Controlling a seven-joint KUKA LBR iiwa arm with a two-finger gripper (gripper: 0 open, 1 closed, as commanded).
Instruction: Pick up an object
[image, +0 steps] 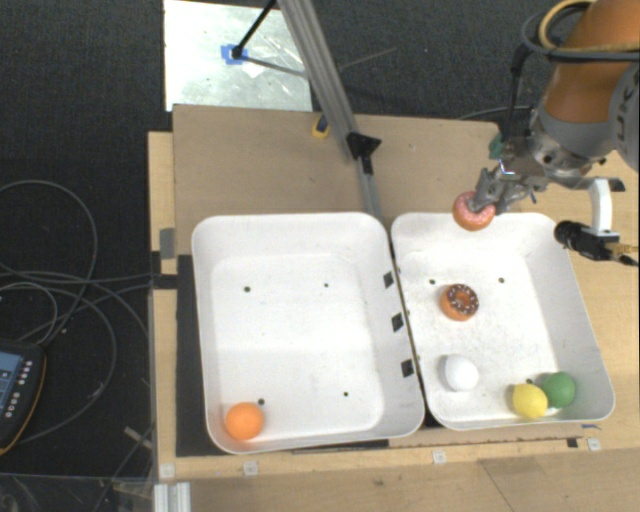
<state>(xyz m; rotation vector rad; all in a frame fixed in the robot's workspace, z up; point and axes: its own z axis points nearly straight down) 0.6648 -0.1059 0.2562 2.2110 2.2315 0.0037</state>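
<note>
Gripper (490, 195) is hanging over the right white plastic bin's (575, 300) far rim — fingers pinching a round pink-frosted donut (473, 212), dangling just below them, clear of the floor.

A pink doughnut (473, 213) is seen between the grey metal fingers (487, 189). Below the fingers, a brown doughnut (460, 301) speckled with pale sprinkles is shown in the white right bin (570, 300). Farther below lie a white ball (460, 373), a yellow ball (529, 400) and a green ball (559, 388). Down to the left of the fingers, an orange ball (243, 421) is found in the white left bin (300, 330). The table (260, 160) is tan.
</note>
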